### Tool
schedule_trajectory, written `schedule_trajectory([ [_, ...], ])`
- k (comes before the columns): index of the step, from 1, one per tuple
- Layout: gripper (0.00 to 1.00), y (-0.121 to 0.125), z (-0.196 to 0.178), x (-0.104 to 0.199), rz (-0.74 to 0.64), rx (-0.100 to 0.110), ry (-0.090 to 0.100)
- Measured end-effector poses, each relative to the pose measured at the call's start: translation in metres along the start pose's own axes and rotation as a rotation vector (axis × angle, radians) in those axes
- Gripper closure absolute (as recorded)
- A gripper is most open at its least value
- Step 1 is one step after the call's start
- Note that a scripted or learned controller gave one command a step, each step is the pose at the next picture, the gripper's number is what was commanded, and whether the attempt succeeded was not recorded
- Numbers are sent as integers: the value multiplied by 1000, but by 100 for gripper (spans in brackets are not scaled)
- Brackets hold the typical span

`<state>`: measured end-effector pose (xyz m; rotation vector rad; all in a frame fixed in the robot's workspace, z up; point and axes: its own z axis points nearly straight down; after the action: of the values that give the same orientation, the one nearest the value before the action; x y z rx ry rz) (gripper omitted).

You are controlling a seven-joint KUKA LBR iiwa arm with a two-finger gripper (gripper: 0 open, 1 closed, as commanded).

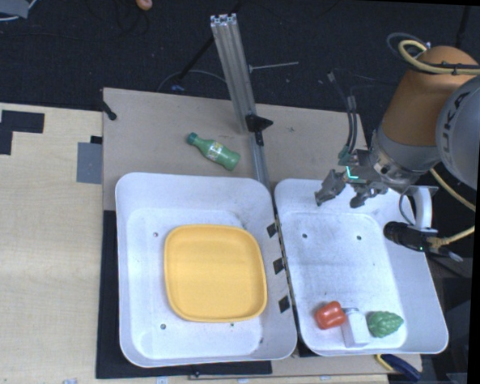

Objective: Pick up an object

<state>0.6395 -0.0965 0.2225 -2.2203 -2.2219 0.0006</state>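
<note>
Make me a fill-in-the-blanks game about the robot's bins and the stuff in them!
1. The square yellow plastic plate lies in the ____ white bin.
2. The small red pepper toy lies in the right white bin near the ____ leafy toy.
3. The green plastic bottle lies on the bench, ____ both bins.
4. The robot's pincer hangs over the right bin's ____ edge.

Missing words: left; green; outside; far

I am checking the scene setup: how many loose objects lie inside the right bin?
3, all at the near end of the right bin: a red object, a small white object beside it, and a green object further right.
</note>
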Motion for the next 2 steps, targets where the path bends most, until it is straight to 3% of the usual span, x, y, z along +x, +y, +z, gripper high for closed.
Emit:
schedule_trajectory([
  [1,0,0,0,0,0,0,0],
  [2,0,8,49,4,-1,4,0],
])
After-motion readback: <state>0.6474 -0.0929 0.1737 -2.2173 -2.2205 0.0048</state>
